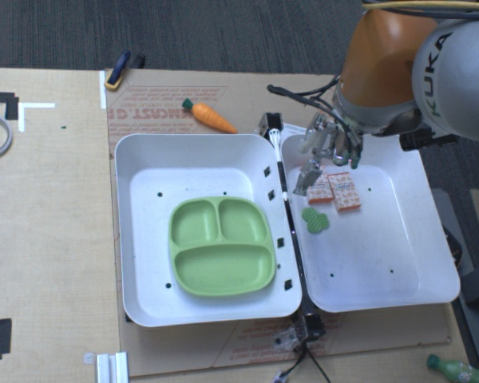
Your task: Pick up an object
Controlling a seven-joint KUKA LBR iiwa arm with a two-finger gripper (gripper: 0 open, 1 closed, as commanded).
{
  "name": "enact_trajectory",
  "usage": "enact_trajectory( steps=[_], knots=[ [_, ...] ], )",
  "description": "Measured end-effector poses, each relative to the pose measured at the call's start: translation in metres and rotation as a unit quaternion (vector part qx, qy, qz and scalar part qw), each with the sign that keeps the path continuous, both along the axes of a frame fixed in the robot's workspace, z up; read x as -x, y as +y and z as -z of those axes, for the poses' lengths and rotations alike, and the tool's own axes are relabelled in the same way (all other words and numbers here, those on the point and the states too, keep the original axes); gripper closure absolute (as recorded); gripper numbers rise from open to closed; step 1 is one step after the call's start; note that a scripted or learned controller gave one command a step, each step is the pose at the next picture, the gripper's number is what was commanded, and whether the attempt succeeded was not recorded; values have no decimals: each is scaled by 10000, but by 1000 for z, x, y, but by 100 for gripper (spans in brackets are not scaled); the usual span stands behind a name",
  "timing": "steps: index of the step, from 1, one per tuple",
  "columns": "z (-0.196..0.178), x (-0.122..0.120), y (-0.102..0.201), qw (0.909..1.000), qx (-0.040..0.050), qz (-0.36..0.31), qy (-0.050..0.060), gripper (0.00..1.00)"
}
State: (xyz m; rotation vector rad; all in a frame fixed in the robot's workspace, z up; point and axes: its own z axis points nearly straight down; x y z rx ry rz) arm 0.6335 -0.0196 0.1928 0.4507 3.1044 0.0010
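My gripper [323, 170] hangs over the back left part of the right bin [399, 270], near the divider between the bins. Just below it lie two small red-and-white boxes, one [319, 194] partly under the gripper and the other [347, 192] to its right. A small green broccoli-like toy [316, 220] rests on the bin floor a little nearer the front. Nothing visibly hangs from the gripper.
The left bin [144, 166] holds a green divided plate [221, 246]. An orange toy carrot [210, 116] lies on the cardboard behind the bins. A blue-and-yellow item [118, 69] sits at the back left, and a green bottle [457, 367] lies at the front right.
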Motion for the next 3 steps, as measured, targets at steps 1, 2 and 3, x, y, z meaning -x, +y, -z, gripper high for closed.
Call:
enact_trajectory(
  steps=[1, 2, 3],
  knots=[
    [-1, 49, -35, 9883, 6, -1528, 7, 0],
    [95, 23, -77, 9836, 17, -1803, -32, 0],
    [84, 20, -77, 9839, 26, -1783, -97, 100]
  ],
)
